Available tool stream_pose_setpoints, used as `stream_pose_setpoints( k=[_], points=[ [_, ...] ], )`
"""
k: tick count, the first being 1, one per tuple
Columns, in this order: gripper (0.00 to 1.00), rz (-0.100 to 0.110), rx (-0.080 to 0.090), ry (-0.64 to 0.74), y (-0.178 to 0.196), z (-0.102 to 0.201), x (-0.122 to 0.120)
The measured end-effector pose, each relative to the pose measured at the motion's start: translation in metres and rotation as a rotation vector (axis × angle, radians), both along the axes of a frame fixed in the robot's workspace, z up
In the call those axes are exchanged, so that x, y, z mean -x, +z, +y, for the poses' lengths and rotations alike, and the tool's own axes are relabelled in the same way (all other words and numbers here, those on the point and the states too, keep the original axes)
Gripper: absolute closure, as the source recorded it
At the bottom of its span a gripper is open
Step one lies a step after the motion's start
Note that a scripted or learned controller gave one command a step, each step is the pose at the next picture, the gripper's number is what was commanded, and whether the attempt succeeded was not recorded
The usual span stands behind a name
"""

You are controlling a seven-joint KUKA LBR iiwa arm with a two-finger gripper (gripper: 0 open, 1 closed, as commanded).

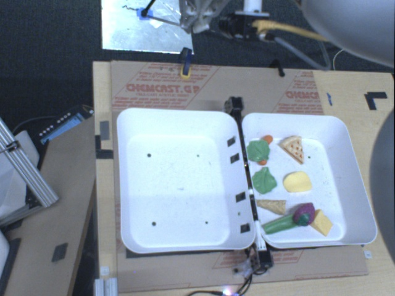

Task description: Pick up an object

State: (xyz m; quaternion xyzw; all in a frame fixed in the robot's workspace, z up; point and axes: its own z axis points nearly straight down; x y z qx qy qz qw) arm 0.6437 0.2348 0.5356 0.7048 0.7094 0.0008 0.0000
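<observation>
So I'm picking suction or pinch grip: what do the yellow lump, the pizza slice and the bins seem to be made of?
Yellow lump: likely smooth moulded plastic, given its even colour and soft sheen. Pizza slice: probably plastic toy food too, duller, with a patterned top. Bins: thin white formed plastic, going by the rounded corners and rolled rim. None of this is certain from above.

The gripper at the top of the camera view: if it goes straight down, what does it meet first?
Likely the shiny sheet on the dark floor, beyond the bench; the gripper hangs far from both bins. Depth is unclear.
</observation>
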Motion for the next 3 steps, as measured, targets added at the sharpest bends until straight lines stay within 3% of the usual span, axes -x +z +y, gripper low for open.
stream_pose_setpoints(
  k=[1,3],
  points=[
    [1.00,-0.002,0.002,-0.011,0.000,-0.064,-0.026],
    [1.00,0.000,-0.001,0.000,0.000,0.001,0.017]
  ],
)
